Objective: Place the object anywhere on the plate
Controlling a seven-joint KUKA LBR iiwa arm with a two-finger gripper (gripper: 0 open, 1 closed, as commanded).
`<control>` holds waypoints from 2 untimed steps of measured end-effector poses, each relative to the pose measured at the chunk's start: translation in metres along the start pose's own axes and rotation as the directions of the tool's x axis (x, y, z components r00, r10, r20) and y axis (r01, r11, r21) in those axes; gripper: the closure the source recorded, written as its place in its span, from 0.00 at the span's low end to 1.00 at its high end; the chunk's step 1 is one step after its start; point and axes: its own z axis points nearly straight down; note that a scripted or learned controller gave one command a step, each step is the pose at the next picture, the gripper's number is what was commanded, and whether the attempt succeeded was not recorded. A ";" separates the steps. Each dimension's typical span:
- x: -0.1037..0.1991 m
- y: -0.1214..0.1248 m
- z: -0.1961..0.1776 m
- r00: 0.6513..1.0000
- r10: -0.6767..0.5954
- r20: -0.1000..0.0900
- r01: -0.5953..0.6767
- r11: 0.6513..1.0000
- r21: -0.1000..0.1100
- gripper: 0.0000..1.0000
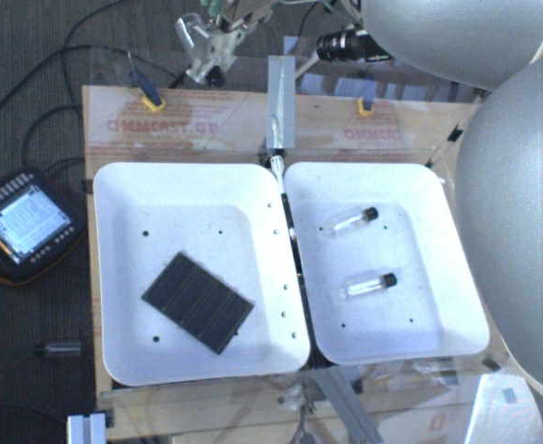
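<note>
Camera view is showing two white bins side by side: left bin (123, 340) is holding a dark ridged plate (198, 302) lying flat and askew; right bin (456, 322) is holding two clear vials with black caps, upper vial (353, 220) and lower vial (371, 285), lying apart from each other. Gripper (206, 49) is hanging above the bench's far edge, beyond both bins, its opening impossible to tell.

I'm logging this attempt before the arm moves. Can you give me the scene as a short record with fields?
left bin: holds a dark ribbed plate, lying flat and turned at an angle
right bin: holds two clear vials with black caps, upper vial and lower vial, apart from each other
tool: beyond the bins' far edge, above the left bin's side
task status: no vial on the plate yet
</note>
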 end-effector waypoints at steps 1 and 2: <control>-0.002 0.001 -0.006 1.000 0.003 0.005 -0.003 1.000 0.006 1.00; -0.004 0.002 -0.012 1.000 0.006 0.009 -0.006 1.000 0.012 1.00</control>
